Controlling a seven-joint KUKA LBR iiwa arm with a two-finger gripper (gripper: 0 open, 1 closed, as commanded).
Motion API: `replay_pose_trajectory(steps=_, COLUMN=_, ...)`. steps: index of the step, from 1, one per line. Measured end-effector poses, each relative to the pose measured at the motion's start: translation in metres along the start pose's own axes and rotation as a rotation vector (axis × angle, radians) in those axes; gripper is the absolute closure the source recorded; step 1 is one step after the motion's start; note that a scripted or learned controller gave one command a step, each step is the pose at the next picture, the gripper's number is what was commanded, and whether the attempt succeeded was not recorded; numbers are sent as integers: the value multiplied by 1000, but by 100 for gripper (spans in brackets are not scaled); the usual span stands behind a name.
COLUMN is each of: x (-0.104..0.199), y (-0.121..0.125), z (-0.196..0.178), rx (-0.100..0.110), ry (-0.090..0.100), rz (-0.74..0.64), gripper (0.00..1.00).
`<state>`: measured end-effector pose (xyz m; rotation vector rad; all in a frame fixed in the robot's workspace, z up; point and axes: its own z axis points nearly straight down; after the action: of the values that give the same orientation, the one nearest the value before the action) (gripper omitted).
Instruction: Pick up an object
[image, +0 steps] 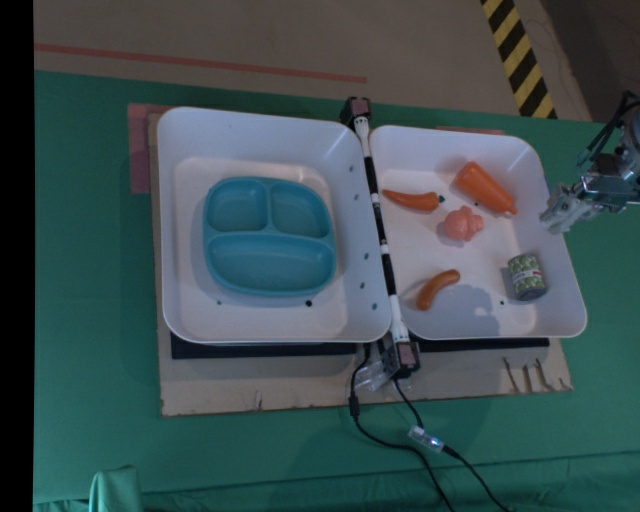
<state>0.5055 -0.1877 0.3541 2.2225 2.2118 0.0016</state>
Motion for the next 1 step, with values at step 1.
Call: replay_pose_trajectory(steps=1, x=0, y=60, z=23, rx=-1, ry=-1, rz=-1, gripper=100)
